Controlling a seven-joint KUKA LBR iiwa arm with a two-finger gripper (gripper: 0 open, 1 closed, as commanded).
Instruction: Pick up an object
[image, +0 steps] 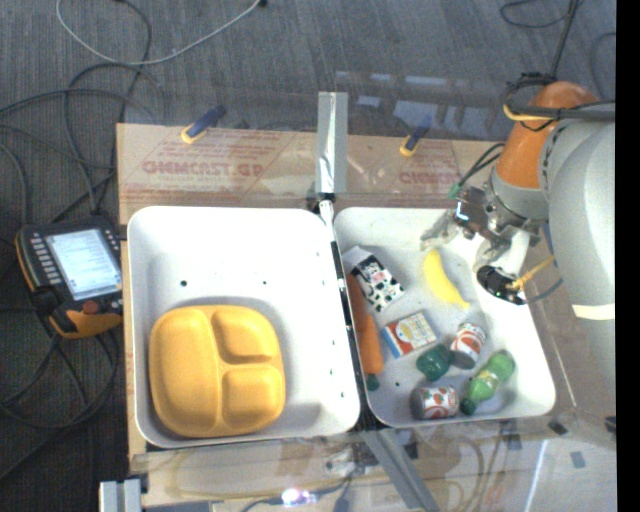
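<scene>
My gripper (479, 233) hangs over the far right corner of the right bin (398, 226), below the arm's orange band. A yellow banana (441, 279) lies just left of and below it, apart from it. Further along the bin floor lie a black-and-white cow-patterned object (376, 283), an orange carrot (366, 336) along the left wall, a small red, white and blue box (409, 333), a dark green object (434, 362), a red-and-white can (467, 342), a green bottle (489, 377) and another can (435, 402). Nothing is visibly held.
The left bin (230, 250) holds a yellow compartment tray (216, 368) in its near half. A metal divider (330, 150) runs between the bins at the back. A teach pendant (75, 265) lies off the bench to the left.
</scene>
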